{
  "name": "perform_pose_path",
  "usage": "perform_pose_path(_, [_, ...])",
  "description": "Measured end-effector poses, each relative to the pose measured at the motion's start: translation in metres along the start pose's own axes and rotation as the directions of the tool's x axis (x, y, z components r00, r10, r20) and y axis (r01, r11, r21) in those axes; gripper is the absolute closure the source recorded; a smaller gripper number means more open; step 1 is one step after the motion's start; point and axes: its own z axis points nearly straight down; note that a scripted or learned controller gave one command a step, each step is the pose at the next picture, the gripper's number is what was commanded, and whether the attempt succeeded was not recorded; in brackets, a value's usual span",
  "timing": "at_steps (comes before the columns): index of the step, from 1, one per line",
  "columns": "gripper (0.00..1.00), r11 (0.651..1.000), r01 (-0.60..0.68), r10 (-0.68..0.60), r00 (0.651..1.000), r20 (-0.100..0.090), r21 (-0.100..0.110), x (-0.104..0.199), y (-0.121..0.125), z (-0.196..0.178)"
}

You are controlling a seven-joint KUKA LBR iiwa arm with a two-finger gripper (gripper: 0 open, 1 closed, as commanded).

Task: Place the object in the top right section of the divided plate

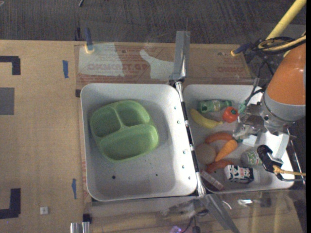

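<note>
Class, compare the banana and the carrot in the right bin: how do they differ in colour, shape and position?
The banana is yellow; the carrot is orange. The banana is curved, the carrot straight and tapered. The banana lies further up the bin, the carrot nearer the middle. Both lie flat in the right bin.

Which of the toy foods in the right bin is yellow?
The banana, a curved piece lying near the bin's left wall, just below the green bottle. The carrot and tomato are orange and red.
</note>
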Motion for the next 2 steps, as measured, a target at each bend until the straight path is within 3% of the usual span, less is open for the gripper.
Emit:
perform_pose_path(1, [0.00,1.000,0.000,0.000,1.000,0.000,0.000,0.0000,0.0000,0.0000])
perform_pose_path(2, [1.00,1.000,0.003,-0.003,1.000,0.001,0.003,0.0008,0.0010,-0.0071])
